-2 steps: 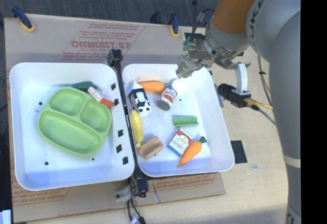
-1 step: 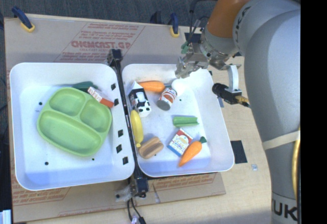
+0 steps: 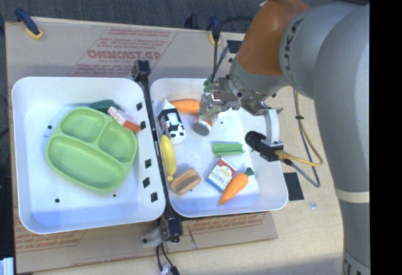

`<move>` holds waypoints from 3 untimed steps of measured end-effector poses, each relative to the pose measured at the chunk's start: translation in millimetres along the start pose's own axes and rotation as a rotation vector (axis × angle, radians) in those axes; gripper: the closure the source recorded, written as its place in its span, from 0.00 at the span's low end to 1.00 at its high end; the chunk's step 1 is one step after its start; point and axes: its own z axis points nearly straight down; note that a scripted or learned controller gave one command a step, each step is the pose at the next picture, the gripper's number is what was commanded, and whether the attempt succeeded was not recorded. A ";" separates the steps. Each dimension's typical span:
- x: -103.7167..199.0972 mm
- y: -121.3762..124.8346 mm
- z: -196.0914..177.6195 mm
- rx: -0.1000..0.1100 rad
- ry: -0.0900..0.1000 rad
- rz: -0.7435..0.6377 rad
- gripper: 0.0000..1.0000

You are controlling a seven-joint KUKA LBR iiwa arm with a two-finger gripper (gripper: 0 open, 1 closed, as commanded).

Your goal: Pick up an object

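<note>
My gripper [image 3: 209,106] hangs over the back middle of the right bin [image 3: 271,189]. It is shut on a small can [image 3: 202,124] with a red-and-white label and a grey end, which tilts down from the fingers toward the bin floor. An orange piece [image 3: 184,105] lies just left of the gripper. A black-and-white cow toy [image 3: 171,124] stands left of the can. A green cucumber [image 3: 227,148] lies in front of it, to the right.
The right bin also holds a yellow banana [image 3: 168,154], a bread roll [image 3: 184,181], a small carton [image 3: 220,175] and a carrot [image 3: 234,186]. In the left bin [image 3: 28,204] sit a green divided plate [image 3: 93,147], a dark green item [image 3: 103,105] and a red-and-white packet [image 3: 122,118].
</note>
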 end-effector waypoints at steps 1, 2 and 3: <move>0.0 0.6 -10.4 -0.001 0.000 -0.004 1.00; 6.8 -70.0 -23.2 -0.001 -0.001 0.002 1.00; 11.9 51.3 -25.4 -0.001 0.000 0.002 1.00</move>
